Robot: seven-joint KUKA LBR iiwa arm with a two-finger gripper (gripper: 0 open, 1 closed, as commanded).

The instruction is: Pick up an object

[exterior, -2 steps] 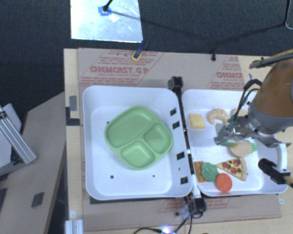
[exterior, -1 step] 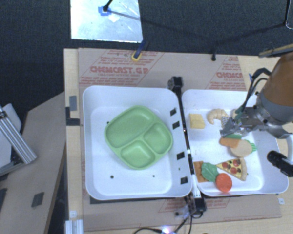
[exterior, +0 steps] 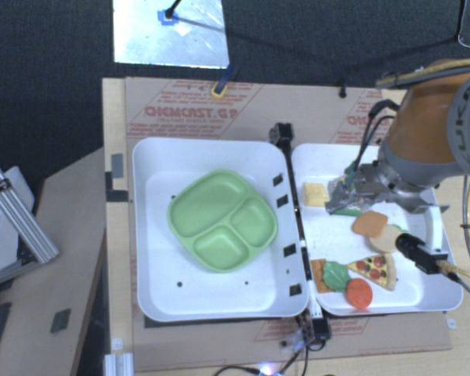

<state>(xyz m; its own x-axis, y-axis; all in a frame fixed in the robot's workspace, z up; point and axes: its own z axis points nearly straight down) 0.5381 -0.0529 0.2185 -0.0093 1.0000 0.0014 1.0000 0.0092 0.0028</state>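
My gripper [exterior: 346,197] hangs low over the upper middle of the right bin [exterior: 435,282], just right of a pale yellow cheese square [exterior: 316,193]. Below it lies a brown bread-like piece [exterior: 370,224] with a pale slice [exterior: 385,239] against it. A pizza slice [exterior: 375,270] rests near the bin's front. A red tomato [exterior: 359,293], a green leaf [exterior: 336,275] and an orange cracker [exterior: 318,270] sit at the front left corner. The arm's grey and orange body [exterior: 435,135] covers the bin's upper right.
The left bin [exterior: 153,210] holds a green divided plate [exterior: 222,220]. A black divider with clips [exterior: 291,210] runs between the bins. A black cylindrical part [exterior: 417,252] sticks out over the right bin's right side. Cardboard [exterior: 196,108] lies under both bins.
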